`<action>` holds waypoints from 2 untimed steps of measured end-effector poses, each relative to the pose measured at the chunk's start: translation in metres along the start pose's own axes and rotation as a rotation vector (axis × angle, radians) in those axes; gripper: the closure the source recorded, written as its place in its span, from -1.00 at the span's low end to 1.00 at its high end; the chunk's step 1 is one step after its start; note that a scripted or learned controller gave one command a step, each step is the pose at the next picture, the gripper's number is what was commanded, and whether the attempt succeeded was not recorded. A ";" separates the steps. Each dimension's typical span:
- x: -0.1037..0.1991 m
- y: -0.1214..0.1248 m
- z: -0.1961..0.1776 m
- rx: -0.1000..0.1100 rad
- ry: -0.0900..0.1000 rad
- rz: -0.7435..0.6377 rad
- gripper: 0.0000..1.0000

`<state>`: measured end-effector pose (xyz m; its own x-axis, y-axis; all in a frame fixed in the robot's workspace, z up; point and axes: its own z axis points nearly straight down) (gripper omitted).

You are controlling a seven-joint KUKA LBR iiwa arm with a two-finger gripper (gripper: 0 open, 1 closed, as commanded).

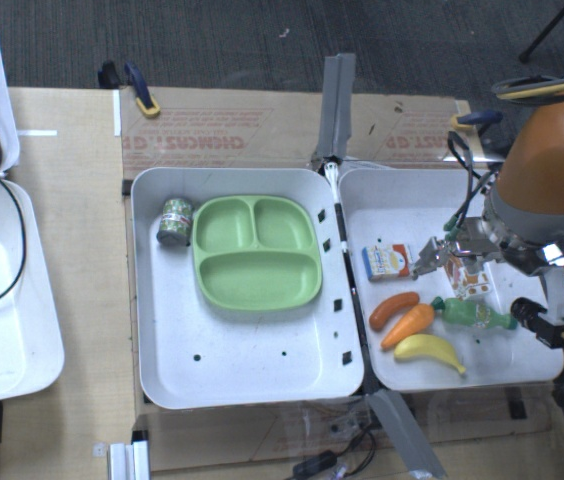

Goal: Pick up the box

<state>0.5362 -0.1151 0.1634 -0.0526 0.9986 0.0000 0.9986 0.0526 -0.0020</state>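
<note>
The jaws (pixel 459 255) were seen low over the right bin (pixel 417 203); their state could not be told, the tips being lost in clutter. A small box (pixel 387 261) was lying flat just left of them, apart from them. A second patterned carton (pixel 473 282) was partly covered directly beneath them, contact unclear. A green bottle (pixel 474 314) lay just below, two carrots (pixel 402 318) and a banana (pixel 429 352) lower left. The arm (pixel 547 168) was cut off at the frame edge. Far left, a green tray (pixel 257 251) and can (pixel 174 221) were noted.
</note>
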 end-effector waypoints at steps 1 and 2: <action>-0.002 0.061 0.060 -0.002 -0.001 -0.006 -1.00; 0.014 0.062 0.065 -0.014 -0.006 -0.156 -1.00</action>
<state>0.5975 -0.0983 0.0981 -0.2072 0.9783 -0.0070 0.9782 0.2073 0.0113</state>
